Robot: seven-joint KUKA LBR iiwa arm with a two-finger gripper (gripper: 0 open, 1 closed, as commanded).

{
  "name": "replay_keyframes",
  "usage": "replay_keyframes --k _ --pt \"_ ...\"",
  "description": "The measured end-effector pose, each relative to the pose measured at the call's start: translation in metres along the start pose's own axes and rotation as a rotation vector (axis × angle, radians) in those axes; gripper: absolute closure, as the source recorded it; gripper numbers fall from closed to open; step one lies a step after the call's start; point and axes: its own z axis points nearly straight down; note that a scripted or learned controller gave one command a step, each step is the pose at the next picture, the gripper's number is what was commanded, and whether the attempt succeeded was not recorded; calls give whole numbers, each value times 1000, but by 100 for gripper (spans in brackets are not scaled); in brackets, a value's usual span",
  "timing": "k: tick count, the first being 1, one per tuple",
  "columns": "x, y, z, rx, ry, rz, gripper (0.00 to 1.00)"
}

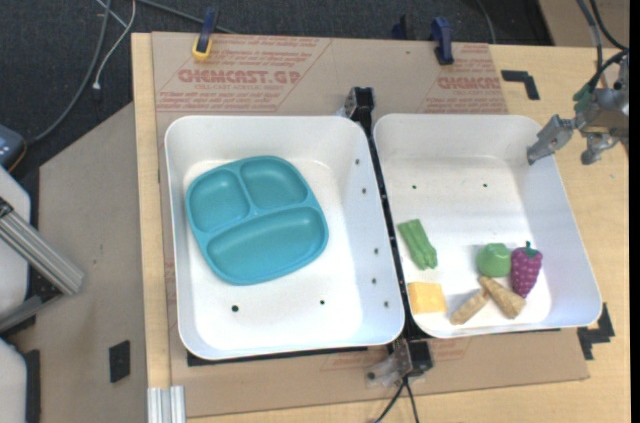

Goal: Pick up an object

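Dark carpet crossed by loose cables surrounds a brown bench board point(300, 76) on which two shallow white bins are set side by side. A teal divided plate point(258, 219) is laid in the middle of the left bin point(190, 311). Every candidate object is gathered along the near edge of the right bin point(455, 146): a green pod-shaped piece point(417, 243) toward its left wall, a yellow block point(427, 297) in front of that, and, in the near right corner, a green round piece point(493, 259), a purple grape bunch point(526, 269) and two tan sticks point(487, 300) touching one another. The gripper point(570, 137) is seen at the right bin's far right corner, its fingers spread and nothing held. From this position, the crowded corner could be misjudged, so that a neighbour is nudged or two pieces are pinched together. Red lettering on the board's far edge appears to read "CHEMCAST GP".
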Motion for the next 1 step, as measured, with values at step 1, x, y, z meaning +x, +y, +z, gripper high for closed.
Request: replay_keyframes --k 1 --pt "1 2 -8 -13 -4 -4 0"
